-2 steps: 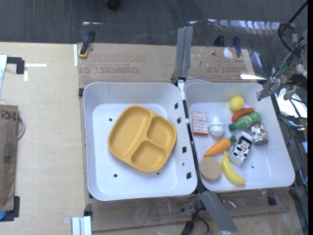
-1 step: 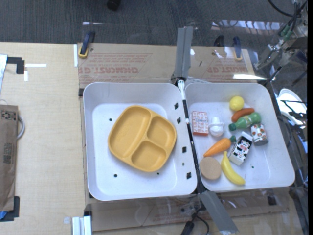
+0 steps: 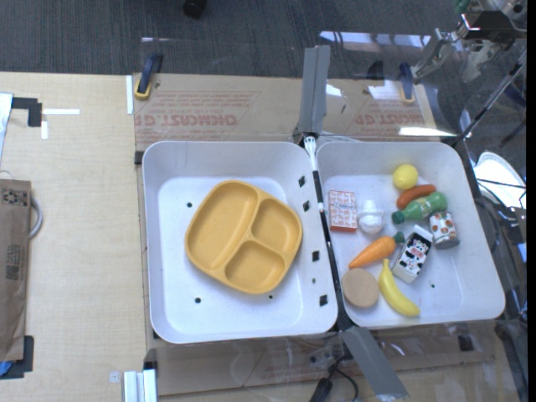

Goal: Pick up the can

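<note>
The can (image 3: pixel 444 229) is small, with a red and white label. It stands near the right wall of the right bin (image 3: pixel 481 249), just right of a green bottle (image 3: pixel 417 209) and above a cow-patterned milk carton (image 3: pixel 412 255). My gripper (image 3: pixel 488 13) is at the top right corner of the view, beyond the bin's far edge and well away from the can. Nothing shows between the gripper and the can.
The right bin also holds a lemon (image 3: pixel 405 176), an orange sausage-shaped piece (image 3: pixel 416 196), a carrot (image 3: pixel 373 251), a banana (image 3: pixel 395 290), a tan disc (image 3: pixel 361 288), a red and white box (image 3: pixel 342 210) and a white egg shape (image 3: pixel 369 219). A yellow divided plate (image 3: pixel 243 237) lies in the left bin (image 3: pixel 163 224).
</note>
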### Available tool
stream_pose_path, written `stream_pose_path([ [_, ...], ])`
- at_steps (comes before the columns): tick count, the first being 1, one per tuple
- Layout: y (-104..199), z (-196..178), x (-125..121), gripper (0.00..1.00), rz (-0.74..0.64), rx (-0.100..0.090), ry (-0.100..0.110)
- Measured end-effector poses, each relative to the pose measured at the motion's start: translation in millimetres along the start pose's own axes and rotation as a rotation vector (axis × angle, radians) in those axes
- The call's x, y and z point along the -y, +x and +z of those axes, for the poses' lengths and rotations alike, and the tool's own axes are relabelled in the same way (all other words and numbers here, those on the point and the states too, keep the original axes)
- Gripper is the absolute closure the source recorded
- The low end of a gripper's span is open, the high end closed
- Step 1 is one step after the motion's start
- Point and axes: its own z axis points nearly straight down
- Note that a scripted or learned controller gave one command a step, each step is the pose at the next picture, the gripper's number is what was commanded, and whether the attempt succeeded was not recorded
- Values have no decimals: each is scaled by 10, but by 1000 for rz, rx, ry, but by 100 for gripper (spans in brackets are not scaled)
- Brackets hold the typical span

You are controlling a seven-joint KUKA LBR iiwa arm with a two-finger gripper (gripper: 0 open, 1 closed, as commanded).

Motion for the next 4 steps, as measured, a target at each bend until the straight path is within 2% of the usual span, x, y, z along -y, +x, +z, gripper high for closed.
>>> stream_pose_path([
  [1, 507, 148, -77, 0, -48, -1, 3],
  [2, 1234, -80, -45, 0, 176, 0, 1],
  [3, 2638, -79, 383, 0, 239, 1, 4],
  [4, 2891, -71, -217, 0, 455, 2, 3],
])
